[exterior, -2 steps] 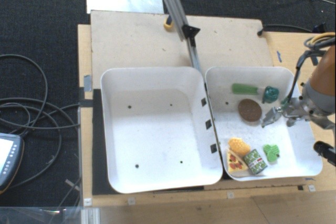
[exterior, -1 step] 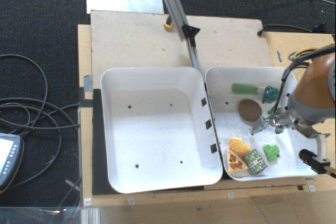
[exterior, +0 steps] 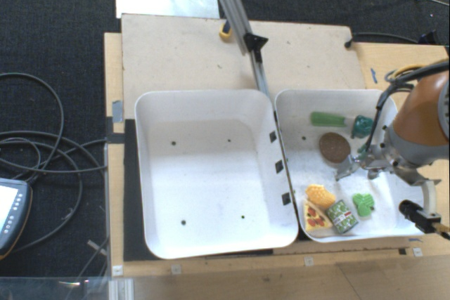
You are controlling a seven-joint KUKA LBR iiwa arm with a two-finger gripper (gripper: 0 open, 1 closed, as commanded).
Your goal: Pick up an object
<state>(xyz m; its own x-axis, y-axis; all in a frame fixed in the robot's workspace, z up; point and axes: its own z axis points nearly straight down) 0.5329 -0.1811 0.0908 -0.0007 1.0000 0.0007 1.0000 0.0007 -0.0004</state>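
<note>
Two bins, gripper (exterior: 349, 166) beside brown disc (exterior: 335, 147), grip perhaps open, cannot tell

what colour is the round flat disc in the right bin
Brown; the disc shows in the camera view.

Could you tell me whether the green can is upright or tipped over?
Tipped: the green can lies on its side in the right bin.
</note>
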